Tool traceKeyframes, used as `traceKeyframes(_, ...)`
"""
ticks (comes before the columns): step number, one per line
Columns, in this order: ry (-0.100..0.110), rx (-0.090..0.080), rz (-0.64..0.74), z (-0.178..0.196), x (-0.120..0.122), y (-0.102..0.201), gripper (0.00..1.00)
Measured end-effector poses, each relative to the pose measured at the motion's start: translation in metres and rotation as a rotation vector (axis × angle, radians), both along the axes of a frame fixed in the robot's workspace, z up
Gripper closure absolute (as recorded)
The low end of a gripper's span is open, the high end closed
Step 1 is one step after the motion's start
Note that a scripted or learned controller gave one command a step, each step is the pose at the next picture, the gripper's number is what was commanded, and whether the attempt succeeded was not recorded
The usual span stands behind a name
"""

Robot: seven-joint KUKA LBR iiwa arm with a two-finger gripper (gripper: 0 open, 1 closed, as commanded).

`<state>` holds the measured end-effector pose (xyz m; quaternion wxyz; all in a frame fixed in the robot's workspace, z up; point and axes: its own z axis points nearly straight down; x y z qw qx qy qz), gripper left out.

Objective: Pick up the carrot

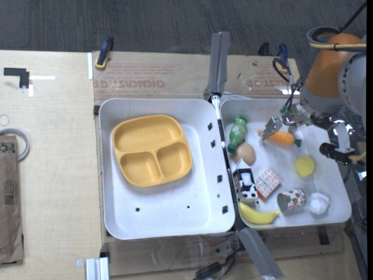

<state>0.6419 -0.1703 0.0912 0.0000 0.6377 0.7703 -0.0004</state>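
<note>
Nearest the camera in the right bin [344, 212] lie a banana [258, 214], a small printed cup [291, 199] and a white ball [319, 203]; past them a lemon [305, 166] and a green bottle [237, 130]. Farther back, the carrot [282, 137] rests on the bin floor with the gripper [274, 128] right at its left end, touching or nearly so. Whether the gripper is clenched on it I cannot tell; the lift looks still undone. The far wall is close, but open floor lies toward the lemon.

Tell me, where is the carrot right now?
The carrot lies in the right bin, near its back, right by the robot's hand. The green bottle is to its left, the lemon just in front.
</note>
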Motion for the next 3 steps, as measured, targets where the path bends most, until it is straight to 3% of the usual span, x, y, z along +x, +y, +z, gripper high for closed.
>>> traceKeyframes(1, -0.001, -0.001, -0.002, 0.009, 0.0, -0.001, 1.0)
traceKeyframes(2, 0.001, 0.0, -0.001, 0.0, -0.016, 0.024, 1.0)
traceKeyframes(3, 0.001, 0.0, -0.109, 0.082, -0.032, 0.059, 1.0)
